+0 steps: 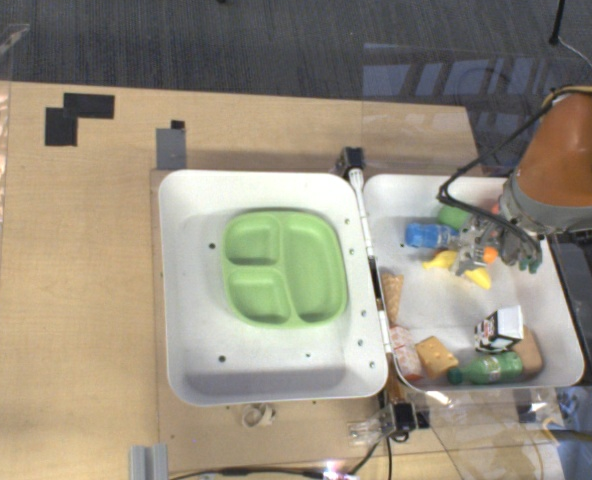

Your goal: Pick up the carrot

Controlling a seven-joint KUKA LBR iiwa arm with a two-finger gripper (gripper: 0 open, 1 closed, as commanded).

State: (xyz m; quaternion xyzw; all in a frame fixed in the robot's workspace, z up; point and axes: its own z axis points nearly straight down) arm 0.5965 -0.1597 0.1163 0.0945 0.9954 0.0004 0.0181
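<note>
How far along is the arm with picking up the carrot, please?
Done: the gripper has reached the right bin. In hand: it is down among the items beside an orange piece, likely the carrot. Left: a visible grasp and the lift.

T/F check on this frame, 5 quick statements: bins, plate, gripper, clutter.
1. The green divided plate lies in the left bin. True.
2. The gripper is over the left bin. False: it is over the right bin, among the items near that bin's far side.
3. A blue item lies in the right bin, to the left of the gripper. True.
4. The green bottle lies on the plate. False: it lies near the front edge of the right bin.
5. The plate has food in it. False: its three compartments show bare green.
</note>
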